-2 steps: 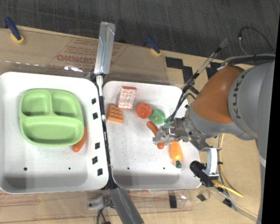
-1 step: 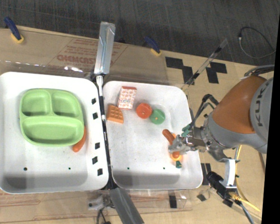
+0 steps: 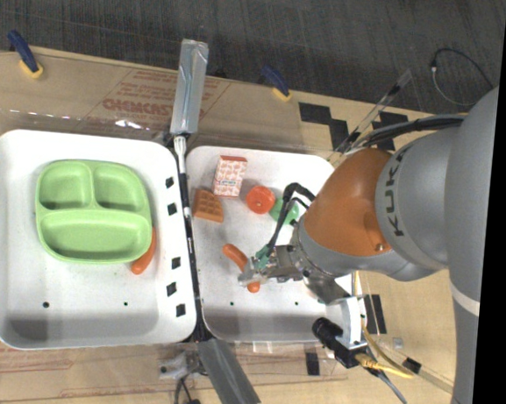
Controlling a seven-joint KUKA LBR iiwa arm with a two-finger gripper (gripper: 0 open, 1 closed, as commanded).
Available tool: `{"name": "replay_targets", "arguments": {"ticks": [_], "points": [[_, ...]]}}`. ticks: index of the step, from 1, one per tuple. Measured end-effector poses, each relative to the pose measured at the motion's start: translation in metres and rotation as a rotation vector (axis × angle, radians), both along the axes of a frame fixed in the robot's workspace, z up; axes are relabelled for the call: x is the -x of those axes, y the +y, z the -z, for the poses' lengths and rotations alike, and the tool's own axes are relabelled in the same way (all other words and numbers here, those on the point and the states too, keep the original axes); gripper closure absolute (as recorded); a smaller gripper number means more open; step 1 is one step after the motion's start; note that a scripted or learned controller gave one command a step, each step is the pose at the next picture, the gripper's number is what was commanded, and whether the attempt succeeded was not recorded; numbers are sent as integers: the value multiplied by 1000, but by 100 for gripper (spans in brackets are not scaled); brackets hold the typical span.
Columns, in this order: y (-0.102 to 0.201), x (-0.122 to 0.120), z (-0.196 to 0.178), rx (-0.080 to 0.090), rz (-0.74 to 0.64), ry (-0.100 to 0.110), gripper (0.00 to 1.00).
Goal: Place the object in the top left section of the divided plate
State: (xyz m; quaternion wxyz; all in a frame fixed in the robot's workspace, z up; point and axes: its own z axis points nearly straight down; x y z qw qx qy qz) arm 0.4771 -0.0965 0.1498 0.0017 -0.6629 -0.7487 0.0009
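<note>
Divided plate (image 3: 94, 211): one, green, three sections, in left bin (image 3: 15, 308).
Right bin (image 3: 251, 328): five items, among them an orange carrot (image 3: 234, 256), waffle (image 3: 208, 206), carton (image 3: 230, 175).
Left bin: one orange sausage (image 3: 144, 258) beside plate.
Gripper (image 3: 260, 272): low over right bin beside the carrot; its state is unclear.

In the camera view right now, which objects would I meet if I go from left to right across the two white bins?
Green divided plastic plate → orange carrot-shaped piece beside the plate → brown waffle-like piece → red-and-white carton → small orange sausage-shaped piece → round orange-red piece → grey arm with orange band.
</note>
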Motion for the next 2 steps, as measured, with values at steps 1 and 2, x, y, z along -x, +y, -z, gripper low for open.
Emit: {"name": "replay_targets", "arguments": {"ticks": [1,2], "points": [[82,0,-41,0,-14,-1,100],[118,-64,-41,1,-81,1,100]]}}
